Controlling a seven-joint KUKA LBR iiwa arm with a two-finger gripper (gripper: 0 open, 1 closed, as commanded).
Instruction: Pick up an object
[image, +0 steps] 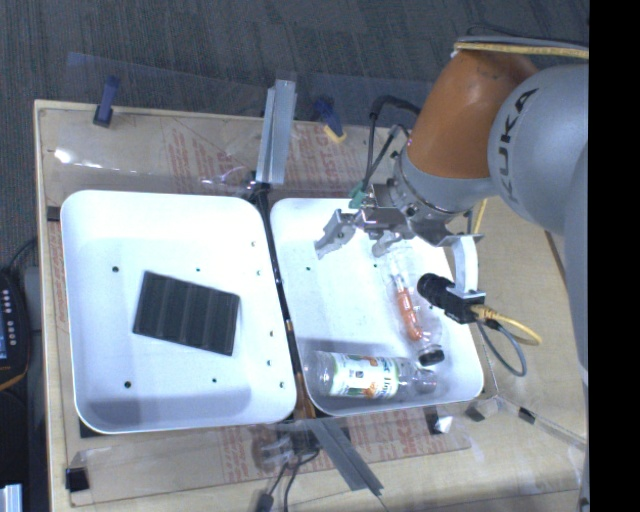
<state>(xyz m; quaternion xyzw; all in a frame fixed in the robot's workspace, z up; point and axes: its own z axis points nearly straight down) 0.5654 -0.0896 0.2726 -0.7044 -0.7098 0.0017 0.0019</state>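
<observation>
Here I see the arm reaching in from the right over the right bin, with the left bin beside it holding a dark ribbed slab lying flat. My gripper hangs above the right bin's far end, fingers spread apart with nothing between them. A clear plastic bottle lies on its side along the near wall. A smaller clear tube with orange contents lies just above it, nearer the gripper.

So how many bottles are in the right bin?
2. One bottle lies along the near wall; a slimmer clear one with orange inside lies by the right wall, its top partly under the arm.
</observation>
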